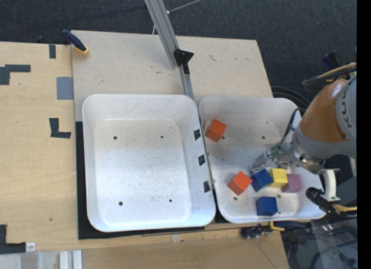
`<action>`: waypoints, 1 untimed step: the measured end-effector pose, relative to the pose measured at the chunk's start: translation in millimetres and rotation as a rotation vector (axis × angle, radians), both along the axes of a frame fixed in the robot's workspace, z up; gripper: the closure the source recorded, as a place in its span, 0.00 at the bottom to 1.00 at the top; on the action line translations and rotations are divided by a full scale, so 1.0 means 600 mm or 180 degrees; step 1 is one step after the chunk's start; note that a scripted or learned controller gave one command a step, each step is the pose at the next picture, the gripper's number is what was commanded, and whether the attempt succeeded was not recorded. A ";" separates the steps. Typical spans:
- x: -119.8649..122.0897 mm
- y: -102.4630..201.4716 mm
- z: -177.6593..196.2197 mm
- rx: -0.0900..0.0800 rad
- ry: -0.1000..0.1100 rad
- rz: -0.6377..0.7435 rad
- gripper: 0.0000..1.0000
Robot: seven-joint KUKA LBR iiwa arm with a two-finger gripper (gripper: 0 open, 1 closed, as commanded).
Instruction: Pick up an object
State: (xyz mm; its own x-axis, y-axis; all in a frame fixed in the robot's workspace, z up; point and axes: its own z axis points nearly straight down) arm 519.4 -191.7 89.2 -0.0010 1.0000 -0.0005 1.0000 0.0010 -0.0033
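My gripper (268, 159) sits low in the right bin (243, 106), hemmed in by a tight cluster: a blue cube (262, 178), yellow cube (279, 175) and pink cube (294, 182) just below it, an orange cube (239, 182) down-left. Up-left, one orange cube (215, 130) stands apart amid open floor. Beyond, the left bin (139, 102) offers wide room.

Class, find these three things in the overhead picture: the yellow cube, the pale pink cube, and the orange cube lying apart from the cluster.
yellow cube (279, 176), camera view, top face.
pale pink cube (294, 182), camera view, top face.
lone orange cube (215, 130), camera view, face centre.
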 end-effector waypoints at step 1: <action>0.001 0.001 0.020 0.0007 -0.0001 0.0003 1.00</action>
